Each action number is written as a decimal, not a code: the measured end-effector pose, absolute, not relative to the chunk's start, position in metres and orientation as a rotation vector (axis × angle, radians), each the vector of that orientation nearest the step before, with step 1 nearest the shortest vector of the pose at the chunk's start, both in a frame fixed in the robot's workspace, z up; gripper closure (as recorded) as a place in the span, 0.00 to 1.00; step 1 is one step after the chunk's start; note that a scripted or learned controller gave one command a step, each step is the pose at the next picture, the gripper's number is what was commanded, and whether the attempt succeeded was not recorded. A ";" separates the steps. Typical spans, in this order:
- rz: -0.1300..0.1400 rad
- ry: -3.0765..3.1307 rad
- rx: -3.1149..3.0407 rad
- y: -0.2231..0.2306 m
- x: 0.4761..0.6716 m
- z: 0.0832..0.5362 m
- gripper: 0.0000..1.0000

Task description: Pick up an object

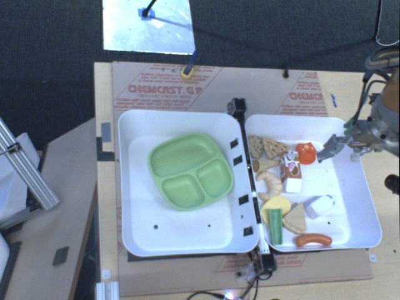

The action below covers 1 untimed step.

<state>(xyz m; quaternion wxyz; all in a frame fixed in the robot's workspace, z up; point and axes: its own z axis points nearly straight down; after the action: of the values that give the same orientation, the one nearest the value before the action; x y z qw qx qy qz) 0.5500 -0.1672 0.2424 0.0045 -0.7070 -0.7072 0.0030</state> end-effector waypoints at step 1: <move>-0.001 -2.226 -2.218 -0.167 0.552 0.249 0.00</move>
<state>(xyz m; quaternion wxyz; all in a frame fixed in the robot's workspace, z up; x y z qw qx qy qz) 0.5524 -0.1668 0.2490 -0.0005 -0.7059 -0.7084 -0.0003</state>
